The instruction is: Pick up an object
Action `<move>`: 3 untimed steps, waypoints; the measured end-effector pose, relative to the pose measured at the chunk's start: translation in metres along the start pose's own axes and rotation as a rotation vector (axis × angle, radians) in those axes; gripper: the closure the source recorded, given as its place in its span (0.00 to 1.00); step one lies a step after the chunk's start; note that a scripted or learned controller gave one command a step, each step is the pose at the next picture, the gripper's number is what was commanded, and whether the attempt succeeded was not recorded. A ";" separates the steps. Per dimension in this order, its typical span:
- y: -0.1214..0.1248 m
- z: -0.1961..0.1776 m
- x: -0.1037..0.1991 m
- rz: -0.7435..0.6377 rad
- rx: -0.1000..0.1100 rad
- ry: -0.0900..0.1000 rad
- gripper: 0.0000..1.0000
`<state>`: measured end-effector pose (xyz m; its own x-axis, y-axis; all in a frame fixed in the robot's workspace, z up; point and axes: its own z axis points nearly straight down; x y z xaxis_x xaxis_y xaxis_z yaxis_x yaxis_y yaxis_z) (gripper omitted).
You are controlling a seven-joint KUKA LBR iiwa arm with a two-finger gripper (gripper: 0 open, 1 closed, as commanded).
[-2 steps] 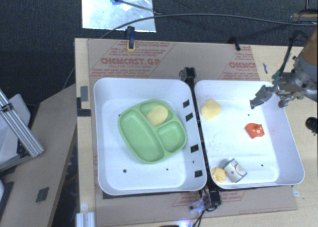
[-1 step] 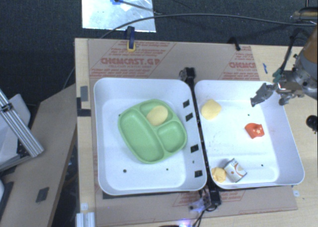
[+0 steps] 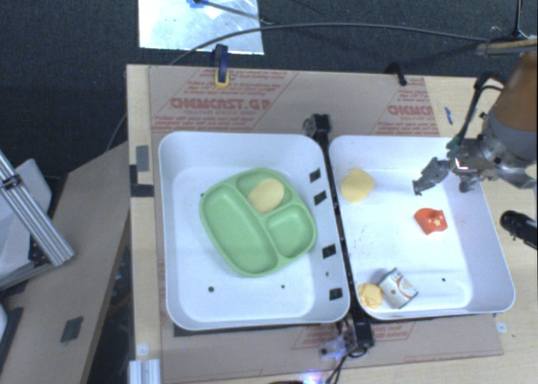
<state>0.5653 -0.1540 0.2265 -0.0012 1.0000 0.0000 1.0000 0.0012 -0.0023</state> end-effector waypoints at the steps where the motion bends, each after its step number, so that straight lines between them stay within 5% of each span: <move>1: 0.001 0.063 0.001 0.000 0.001 0.001 0.00; 2: -0.005 0.122 0.003 0.000 -0.001 0.000 0.00; 3: -0.003 0.107 0.001 0.001 -0.009 -0.004 1.00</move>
<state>0.5623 -0.1527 0.1190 -0.0004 1.0000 -0.0037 1.0000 0.0004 0.0065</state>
